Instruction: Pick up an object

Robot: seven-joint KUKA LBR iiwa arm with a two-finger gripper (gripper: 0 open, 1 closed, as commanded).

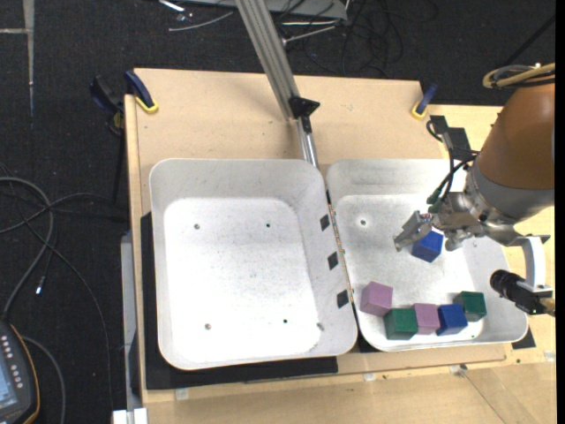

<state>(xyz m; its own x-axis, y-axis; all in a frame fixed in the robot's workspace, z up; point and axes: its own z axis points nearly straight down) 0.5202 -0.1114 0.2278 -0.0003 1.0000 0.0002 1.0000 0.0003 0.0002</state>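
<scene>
One fixed cam above bench (265, 113), angled down, both bins (238, 184) in frame

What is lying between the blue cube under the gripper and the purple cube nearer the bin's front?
Nothing: in the camera view, only bare white bin floor separates the blue cube from the purple cube.

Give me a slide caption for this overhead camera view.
Gripper closed on a blue cube above the right bin; five cubes remain along its near edge.

Even overhead light, soft shadows, sharp
</scene>
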